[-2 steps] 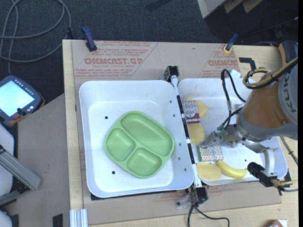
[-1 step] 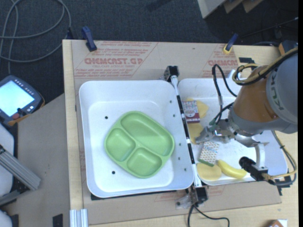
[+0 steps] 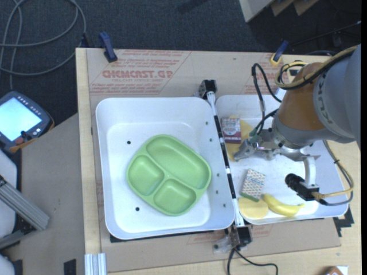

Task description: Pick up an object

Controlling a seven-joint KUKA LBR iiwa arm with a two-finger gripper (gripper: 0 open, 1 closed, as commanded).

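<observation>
- Can't tell if the claw (image 3: 248, 148) is clenched or released. From this slanted view it's just a grey metal tangle, and the big grey-and-orange arm (image 3: 321, 102) covers the 1 to 3 o'clock part of the right bin (image 3: 332, 173).
- Pickable stuff is all in the right bin. A small red-and-white box (image 3: 231, 128) sits at 10 o'clock, its label too small to read.
- Something yellow (image 3: 246, 129) is just beside the box, partly hidden under the claw, so no idea what it is.
- A speckled packet (image 3: 254, 182) sits at 7 o'clock with a pale yellow disc (image 3: 253, 208) right below it. The banana (image 3: 281, 205) is at 6 o'clock, touching the disc.
- The left bin (image 3: 114, 153) holds a green divided plate (image 3: 168, 174) around its middle.
- Red print on the bench (image 3: 143, 73) reads roughly "CHEMCAST GP"; the smaller lines are a blur.
</observation>
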